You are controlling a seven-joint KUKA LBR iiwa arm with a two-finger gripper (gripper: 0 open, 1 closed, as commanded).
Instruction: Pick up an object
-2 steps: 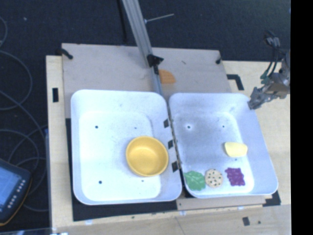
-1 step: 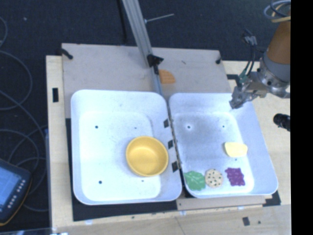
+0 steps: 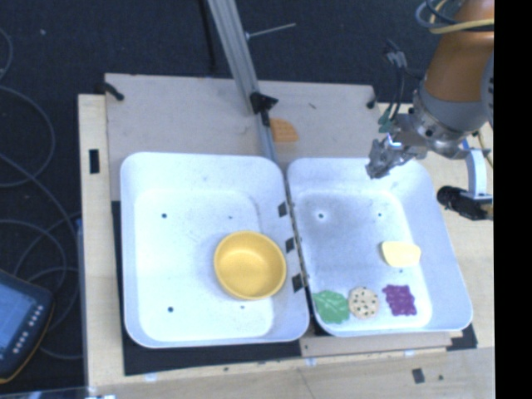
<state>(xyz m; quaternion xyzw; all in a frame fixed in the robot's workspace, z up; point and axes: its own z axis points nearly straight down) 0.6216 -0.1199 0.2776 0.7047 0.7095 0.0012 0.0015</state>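
The right bin (image 3: 432, 223) holds a pale yellow piece (image 3: 401, 253) near its right wall. Along its front edge lie a green leafy piece (image 3: 332, 306), a round cookie (image 3: 363, 302) and a purple grape bunch (image 3: 401, 299). A yellow bowl (image 3: 248, 265) sits in the left bin (image 3: 166, 189). My gripper (image 3: 381, 164) hangs over the right bin's back edge, well behind the small pieces, with nothing seen between its fingers.
An orange object (image 3: 283, 130) lies on the bench behind the bins. A slanted metal rail (image 3: 235, 44) runs from the top to the gap between the bins. A black fitting (image 3: 461, 200) juts at the right bin's right side.
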